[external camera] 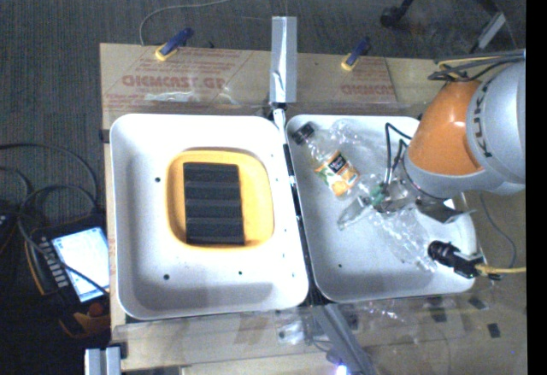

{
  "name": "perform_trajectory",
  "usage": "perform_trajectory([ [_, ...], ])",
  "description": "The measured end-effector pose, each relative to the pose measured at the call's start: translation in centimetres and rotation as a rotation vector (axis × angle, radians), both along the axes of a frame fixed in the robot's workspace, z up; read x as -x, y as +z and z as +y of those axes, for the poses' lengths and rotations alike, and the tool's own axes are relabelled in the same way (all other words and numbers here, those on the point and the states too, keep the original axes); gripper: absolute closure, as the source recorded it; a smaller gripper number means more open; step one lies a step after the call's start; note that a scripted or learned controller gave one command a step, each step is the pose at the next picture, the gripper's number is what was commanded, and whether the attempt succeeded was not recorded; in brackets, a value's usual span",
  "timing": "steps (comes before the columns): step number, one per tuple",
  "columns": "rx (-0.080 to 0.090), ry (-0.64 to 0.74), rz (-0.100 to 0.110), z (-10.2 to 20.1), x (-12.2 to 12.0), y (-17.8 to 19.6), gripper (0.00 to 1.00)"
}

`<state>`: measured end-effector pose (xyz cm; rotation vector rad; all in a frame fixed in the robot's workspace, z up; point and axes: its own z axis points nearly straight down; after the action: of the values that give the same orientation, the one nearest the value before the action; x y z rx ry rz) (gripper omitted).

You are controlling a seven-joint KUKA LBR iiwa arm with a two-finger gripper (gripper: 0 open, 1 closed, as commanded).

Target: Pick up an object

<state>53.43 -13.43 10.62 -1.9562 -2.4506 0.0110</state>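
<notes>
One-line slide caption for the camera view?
KUKA arm reaches over the right bin of clear plastic bottles; left bin holds a yellow-and-black block.

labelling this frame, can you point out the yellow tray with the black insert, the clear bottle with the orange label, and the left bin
yellow tray (261,194), camera view, its right rim
clear bottle (339,170), camera view, its orange label
left bin (137,219), camera view, bare white floor left of the tray

A clear plastic bottle (329,161) with an orange label lies flat in the right bin (342,275).
</notes>
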Motion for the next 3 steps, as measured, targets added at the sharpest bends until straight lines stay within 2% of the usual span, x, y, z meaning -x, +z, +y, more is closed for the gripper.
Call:
perform_trajectory([
  [1, -0.002, -0.084, -0.007, -0.6, -4.8, -0.3, 0.00],
  [2, -0.001, -0.038, 0.011, 0.0, -11.0, 1.9, 0.00],
  [3, 0.004, -0.186, -0.009, -5.6, -12.5, 9.3, 0.00],
])
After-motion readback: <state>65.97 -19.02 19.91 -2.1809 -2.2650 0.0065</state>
